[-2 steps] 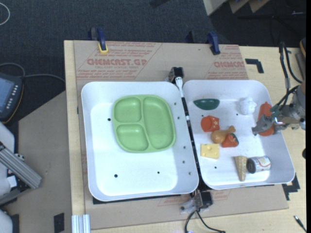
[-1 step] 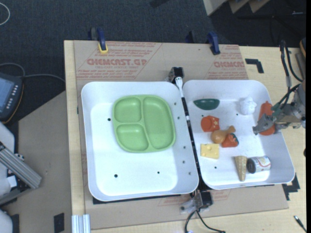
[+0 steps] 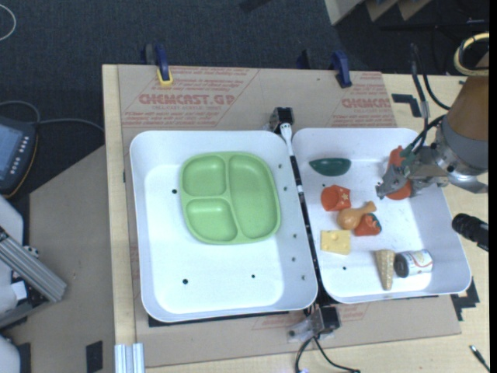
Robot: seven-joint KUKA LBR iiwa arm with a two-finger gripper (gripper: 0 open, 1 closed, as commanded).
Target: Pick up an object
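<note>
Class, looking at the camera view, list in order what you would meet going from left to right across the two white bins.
Green divided plate → dark green bowl-shaped piece → yellow cheese wedge → small can lying on its side → the tool, by an orange-red item whose place overlaps it.

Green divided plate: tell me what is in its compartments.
The green divided plate in the left bin shows three bare compartments, nothing in them. Nothing covers it.
</note>
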